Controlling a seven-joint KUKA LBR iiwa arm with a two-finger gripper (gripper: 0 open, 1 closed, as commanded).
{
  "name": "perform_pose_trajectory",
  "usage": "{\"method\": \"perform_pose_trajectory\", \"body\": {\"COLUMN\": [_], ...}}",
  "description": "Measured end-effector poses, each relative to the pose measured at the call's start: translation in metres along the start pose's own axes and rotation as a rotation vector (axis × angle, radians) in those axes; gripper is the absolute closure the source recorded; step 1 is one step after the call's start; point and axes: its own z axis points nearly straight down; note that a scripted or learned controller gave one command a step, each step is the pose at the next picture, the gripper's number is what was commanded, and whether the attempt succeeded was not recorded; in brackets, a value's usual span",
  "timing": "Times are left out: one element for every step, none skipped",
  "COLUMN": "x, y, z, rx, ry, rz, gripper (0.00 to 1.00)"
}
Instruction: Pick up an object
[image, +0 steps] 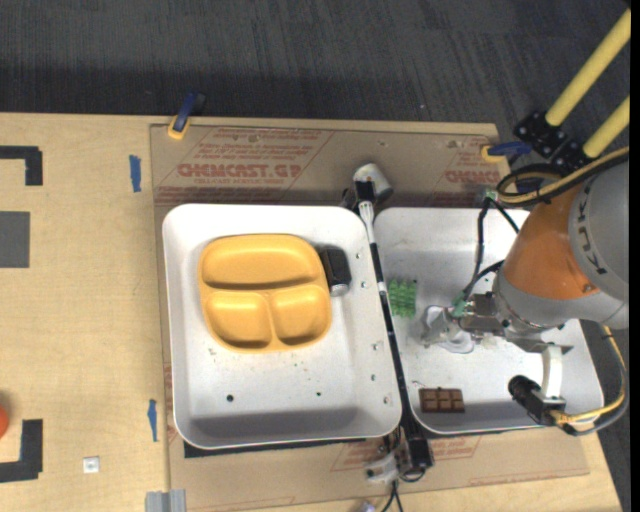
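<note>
Gripper (447, 330) is hanging low in the right bin (560, 405); jaw state is unreadable. Nothing is visibly lifting yet.

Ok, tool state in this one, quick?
Tool: cannot be told; it sits low in the right bin, near a green thing.

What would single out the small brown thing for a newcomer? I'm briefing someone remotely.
Find the right bin of the two white ones. Against its near wall lies a flat brown block scored into squares. The green object farther back is ridged, not brown.
</note>
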Motion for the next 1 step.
{"method": "perform_pose_trajectory", "body": {"x": [0.0001], "y": [0.0004], "z": [-0.0097], "rx": [-0.002], "ry": [-0.001], "rz": [0.000], "gripper": [1.00]}}
